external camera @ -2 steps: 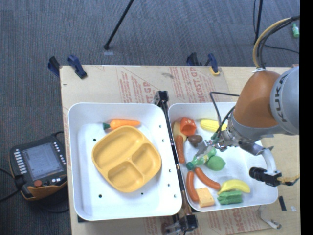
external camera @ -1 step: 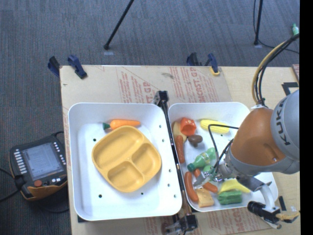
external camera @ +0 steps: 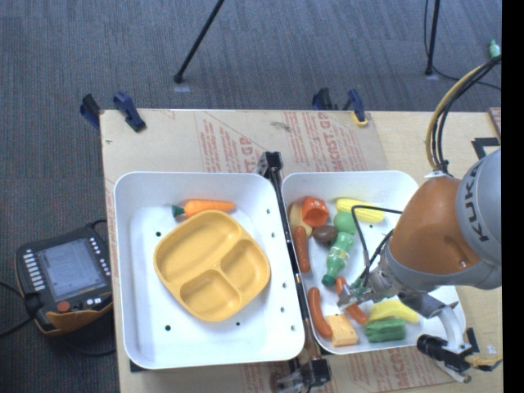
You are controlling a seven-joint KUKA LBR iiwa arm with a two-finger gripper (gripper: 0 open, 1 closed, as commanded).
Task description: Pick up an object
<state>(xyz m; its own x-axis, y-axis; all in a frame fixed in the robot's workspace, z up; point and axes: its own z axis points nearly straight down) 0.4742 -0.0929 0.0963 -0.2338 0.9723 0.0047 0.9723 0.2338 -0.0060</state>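
Observation:
The right bin (external camera: 401,180) holds several toy foods. Among them are a green bottle (external camera: 337,256), an orange cup (external camera: 314,212), a yellow corn cob (external camera: 360,210), two red sausages (external camera: 302,250) (external camera: 320,313), a cheese block (external camera: 344,332), a yellow banana (external camera: 394,309) and a green vegetable (external camera: 385,330). My gripper (external camera: 357,291) is low in this bin, just right of the bottle's base and directly above a small orange piece (external camera: 354,312). The orange wrist band (external camera: 430,228) hides the bin's right part.
The left bin (external camera: 131,219) holds a yellow divided plate (external camera: 213,264) and a toy carrot (external camera: 205,207) behind it. A teach pendant (external camera: 61,277) lies left of the bench. Blue clamps (external camera: 127,109) grip the bench's far edge. A black cable (external camera: 372,213) loops over the right bin.

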